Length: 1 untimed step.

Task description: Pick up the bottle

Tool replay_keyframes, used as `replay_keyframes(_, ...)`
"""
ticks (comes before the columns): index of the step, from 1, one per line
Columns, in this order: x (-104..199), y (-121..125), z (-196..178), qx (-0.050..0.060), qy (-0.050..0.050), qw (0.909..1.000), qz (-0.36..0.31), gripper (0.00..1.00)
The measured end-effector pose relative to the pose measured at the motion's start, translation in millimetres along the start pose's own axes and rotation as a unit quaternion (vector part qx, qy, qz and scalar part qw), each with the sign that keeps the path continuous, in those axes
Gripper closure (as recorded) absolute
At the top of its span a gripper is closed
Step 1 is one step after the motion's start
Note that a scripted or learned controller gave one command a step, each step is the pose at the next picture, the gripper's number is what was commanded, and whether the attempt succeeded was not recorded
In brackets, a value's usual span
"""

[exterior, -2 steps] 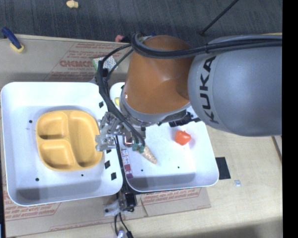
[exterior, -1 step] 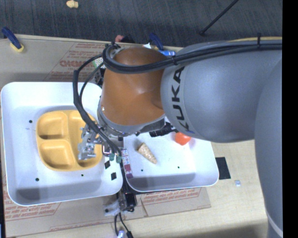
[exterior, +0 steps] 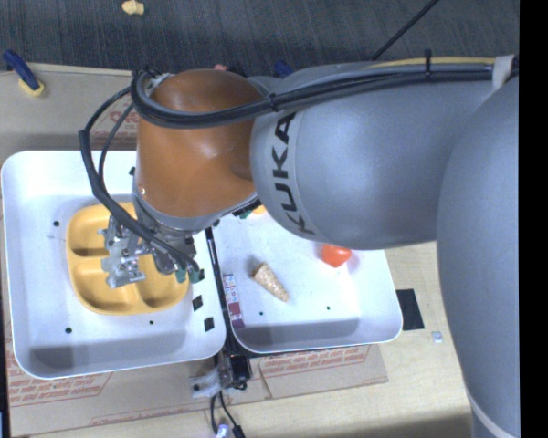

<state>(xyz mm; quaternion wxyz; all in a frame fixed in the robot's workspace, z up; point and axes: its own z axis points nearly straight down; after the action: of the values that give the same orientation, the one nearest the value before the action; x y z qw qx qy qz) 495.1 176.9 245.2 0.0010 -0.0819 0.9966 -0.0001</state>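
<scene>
Yellow moulded divided tray [exterior: 89,286] in left bin [exterior: 27,245], metal gripper [exterior: 128,261] above it, finger state indiscernible; textured cone [exterior: 270,281] in right bin [exterior: 365,308].

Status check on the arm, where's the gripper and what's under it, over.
Gripper low in left bin, over yellow divided tray. Nothing seen between fingers. No bottle identifiable. Right bin holds cone-shaped item and orange object.
</scene>
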Motion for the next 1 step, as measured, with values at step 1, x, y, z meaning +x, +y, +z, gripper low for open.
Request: replay_keyframes(1, 7.9, 0.3, 57.4, 0.001, 0.003, 0.9992, 0.041, 1.0)
